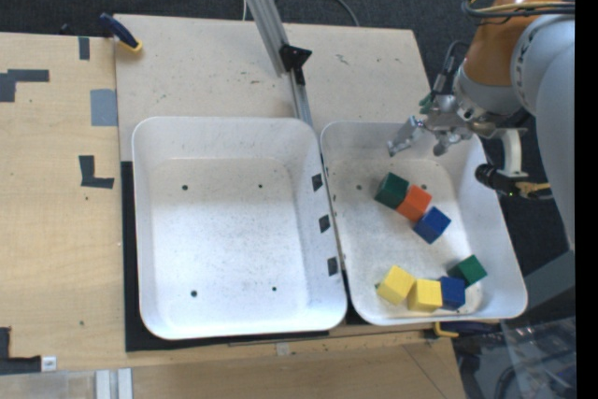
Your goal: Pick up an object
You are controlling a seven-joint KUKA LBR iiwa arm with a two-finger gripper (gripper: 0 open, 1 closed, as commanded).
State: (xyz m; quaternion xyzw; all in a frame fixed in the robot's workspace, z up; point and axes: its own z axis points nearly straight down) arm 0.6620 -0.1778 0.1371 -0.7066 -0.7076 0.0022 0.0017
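The right bin [355,163] holds several small blocks. A dark green block [391,191], an orange block [415,202] and a blue block [432,224] lie in a diagonal row near its middle. Two yellow blocks [396,284] [427,294], a second blue block [452,292] and a green block [470,270] sit at its front right. My gripper [420,139] hangs over the back of the right bin, above and behind the dark green block, with its fingers spread and nothing between them.
The left bin [224,220] sits beside the right one. A slanted metal rail [266,9] crosses the bench behind the bins. A blue and yellow clamp [121,31] lies at the back left. The arm's grey body [542,107] fills the right side.
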